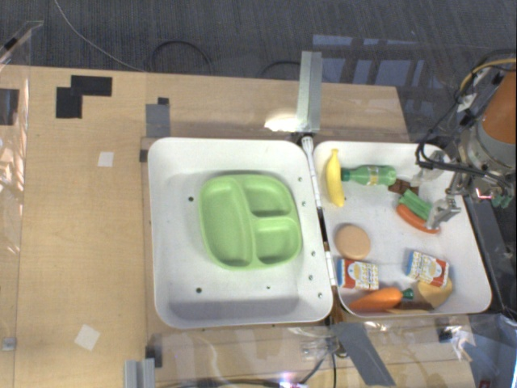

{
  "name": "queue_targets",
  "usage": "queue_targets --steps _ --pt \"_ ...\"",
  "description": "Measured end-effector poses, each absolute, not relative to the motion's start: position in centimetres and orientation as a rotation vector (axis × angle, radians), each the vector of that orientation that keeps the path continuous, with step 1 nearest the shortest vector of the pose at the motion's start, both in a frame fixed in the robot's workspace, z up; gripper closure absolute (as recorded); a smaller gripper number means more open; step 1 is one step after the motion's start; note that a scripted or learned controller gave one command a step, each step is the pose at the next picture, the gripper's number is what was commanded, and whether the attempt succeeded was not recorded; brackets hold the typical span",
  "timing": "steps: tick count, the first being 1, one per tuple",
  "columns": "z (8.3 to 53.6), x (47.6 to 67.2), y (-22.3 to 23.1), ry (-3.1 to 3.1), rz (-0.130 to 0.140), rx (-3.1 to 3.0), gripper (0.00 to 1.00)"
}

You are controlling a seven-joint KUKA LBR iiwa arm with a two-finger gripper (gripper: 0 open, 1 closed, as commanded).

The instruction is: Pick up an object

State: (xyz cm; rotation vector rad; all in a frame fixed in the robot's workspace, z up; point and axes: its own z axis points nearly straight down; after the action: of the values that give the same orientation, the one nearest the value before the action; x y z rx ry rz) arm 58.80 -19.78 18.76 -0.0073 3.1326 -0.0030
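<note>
The right bin (472, 257) holds a yellow banana (332, 178), a green bottle (367, 175) lying on its side, a red and green hot-dog-like toy (414, 209), a round tan disc (352, 240), two small cartons (358, 274) (426, 267), an orange carrot (376, 300) and a tan wedge (437, 295). My gripper (444, 213) hangs low over the bin's right part, right at the right end of the red and green toy. Whether it touches the toy is unclear.
In the left bin (174, 297) lies a green divided plate (246, 221). A metal post (310, 95) stands behind the seam between the bins. Cables and the arm's body (485, 136) crowd the right bin's far right corner.
</note>
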Motion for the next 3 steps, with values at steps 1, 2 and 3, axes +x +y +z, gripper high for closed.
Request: queue_targets --steps 1,2,3 --pt "9.8 62.5 -19.3 3.126 -0.004 0.166 0.0" --pt "11.2 62.9 -19.1 3.115 -0.006 0.154 1.0" --pt "21.6 64.8 -15.9 3.119 -0.004 0.11 1.0"
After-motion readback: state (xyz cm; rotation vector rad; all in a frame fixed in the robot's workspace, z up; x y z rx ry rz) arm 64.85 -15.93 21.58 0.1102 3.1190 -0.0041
